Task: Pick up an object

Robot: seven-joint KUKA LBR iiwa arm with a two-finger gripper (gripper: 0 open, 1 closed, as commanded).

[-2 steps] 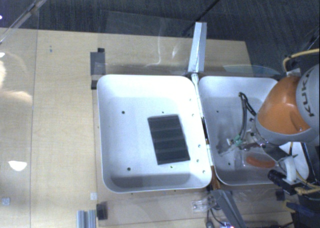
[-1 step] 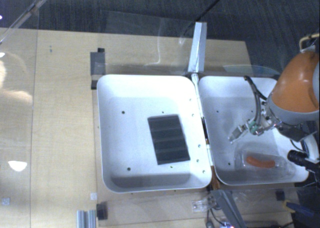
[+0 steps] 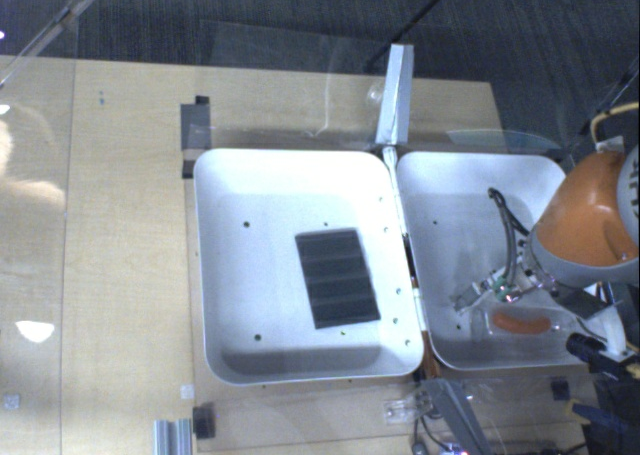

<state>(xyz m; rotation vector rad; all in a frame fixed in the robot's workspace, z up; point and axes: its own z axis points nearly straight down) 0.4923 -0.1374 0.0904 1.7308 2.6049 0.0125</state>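
- The arm (image 3: pixel 590 218), grey with its orange band, reached into the right bin (image 3: pixel 445 193) from that bin's right side; its wrist end sat low over the bin's front half, amid dark cables and small metal parts
- Whether the jaws were spread or pressed together could not be told; the wrist end was too small and cluttered to read; nothing could be seen pinched there
- The nearest candidate was an orange-red piece (image 3: pixel 520 322), long and narrow, lying flat on the right bin's floor close to its front wall; the wrist end was just behind it; whether they touched could not be told
- A second candidate, a dark ribbed slab (image 3: pixel 338 278), lay flat outside the right bin, off to its left in the neighbouring left bin (image 3: pixel 230 193); it was well apart from the arm
- Judged by its look, the orange-red piece was probably light and small; its rounded ends suggested a smooth skin that might slip or roll; whether it was stiff or soft could not be told
- The best hold seemed to be across its short width near the middle, closing on the two long sides; a grip near either end would likely tip or squirt it out
- Its closeness to the right bin's front wall left little room on that side; a descent slightly off line risked striking the wall or pushing the piece against it
- The slab looked stiff, flat and wider; taking it would likely call for a grip across its narrower span
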